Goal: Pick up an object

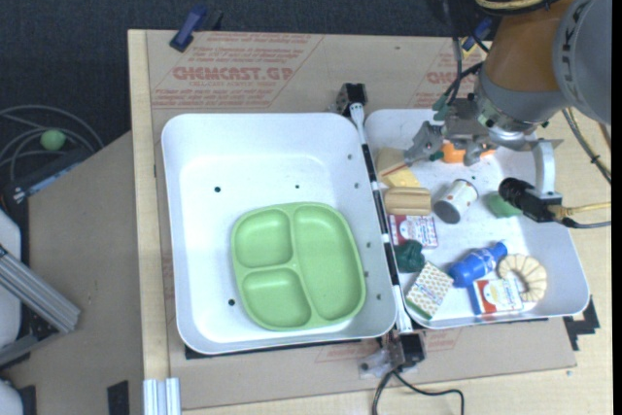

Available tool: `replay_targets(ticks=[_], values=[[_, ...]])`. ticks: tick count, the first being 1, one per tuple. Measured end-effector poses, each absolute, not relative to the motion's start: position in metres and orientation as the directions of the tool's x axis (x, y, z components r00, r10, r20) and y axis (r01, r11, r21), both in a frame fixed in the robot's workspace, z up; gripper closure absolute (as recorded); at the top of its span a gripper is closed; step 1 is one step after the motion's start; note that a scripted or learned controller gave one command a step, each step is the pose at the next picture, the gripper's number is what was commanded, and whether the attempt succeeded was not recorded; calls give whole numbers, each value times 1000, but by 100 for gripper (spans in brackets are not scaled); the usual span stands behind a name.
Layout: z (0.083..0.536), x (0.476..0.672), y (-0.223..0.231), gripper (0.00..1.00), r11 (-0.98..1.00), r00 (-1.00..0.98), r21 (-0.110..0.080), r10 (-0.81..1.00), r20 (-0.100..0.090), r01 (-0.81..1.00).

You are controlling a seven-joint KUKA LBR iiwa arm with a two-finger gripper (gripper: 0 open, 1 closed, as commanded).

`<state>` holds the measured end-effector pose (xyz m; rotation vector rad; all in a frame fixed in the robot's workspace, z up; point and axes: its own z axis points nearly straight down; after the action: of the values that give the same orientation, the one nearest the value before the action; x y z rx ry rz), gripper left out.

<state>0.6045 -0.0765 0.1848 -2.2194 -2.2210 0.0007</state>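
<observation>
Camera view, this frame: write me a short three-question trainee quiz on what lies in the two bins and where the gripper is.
1. True or false: the green divided plate lies in the left bin.
2. Which thing lies nearest the right bin's front right corner? A) the blue bottle B) the ring-shaped pastry C) the small white cup
3. Fill in: the gripper is over the ______ end of the right bin, close to a small orange object.

Key
1. True.
2. B.
3. Far (back) end. Whether its fingers grip anything cannot be judged here.
</observation>
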Motion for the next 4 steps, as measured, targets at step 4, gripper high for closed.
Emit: replay_targets(ticks=[4], values=[[85, 535, -98, 0, 1, 0, -1, 1000, 1, 1000]])
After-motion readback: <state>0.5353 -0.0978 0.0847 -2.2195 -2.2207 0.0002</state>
